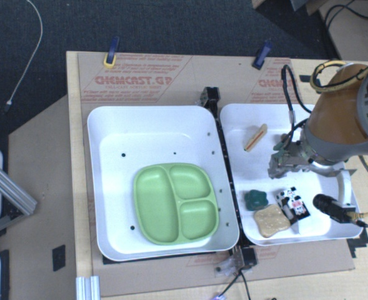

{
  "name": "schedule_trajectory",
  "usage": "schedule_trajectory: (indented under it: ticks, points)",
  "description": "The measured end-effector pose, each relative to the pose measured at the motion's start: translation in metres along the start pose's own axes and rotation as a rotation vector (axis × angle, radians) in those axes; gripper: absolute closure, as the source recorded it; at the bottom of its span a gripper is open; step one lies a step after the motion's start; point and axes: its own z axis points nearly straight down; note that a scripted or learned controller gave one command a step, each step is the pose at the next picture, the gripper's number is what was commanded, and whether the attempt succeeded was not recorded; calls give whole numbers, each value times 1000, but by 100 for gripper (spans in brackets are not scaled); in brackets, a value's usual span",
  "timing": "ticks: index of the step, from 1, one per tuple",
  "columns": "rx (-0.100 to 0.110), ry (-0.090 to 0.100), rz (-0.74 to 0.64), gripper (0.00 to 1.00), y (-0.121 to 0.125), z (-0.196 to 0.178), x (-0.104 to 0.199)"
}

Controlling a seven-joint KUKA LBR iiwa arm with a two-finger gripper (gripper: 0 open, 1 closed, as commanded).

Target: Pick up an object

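In right bin (237,120): claw (285,167) low, nothing seen in it, open or closed hard to tell. Small green lump (255,199) just below. Looks light, maybe squishy. Pinch across its middle.

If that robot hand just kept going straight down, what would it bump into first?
Probably bare floor of the right bin: the hand points down above the green lump and black-and-white toy. Depth is hard to judge.
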Motion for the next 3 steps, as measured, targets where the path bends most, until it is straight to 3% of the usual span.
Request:
schedule_trajectory:
  ticks: [2, 3]
  points:
    - [-1, 0, -1, 100, 5, -87, 3]
    - [5, 3, -7, 100, 16, -78, 63]
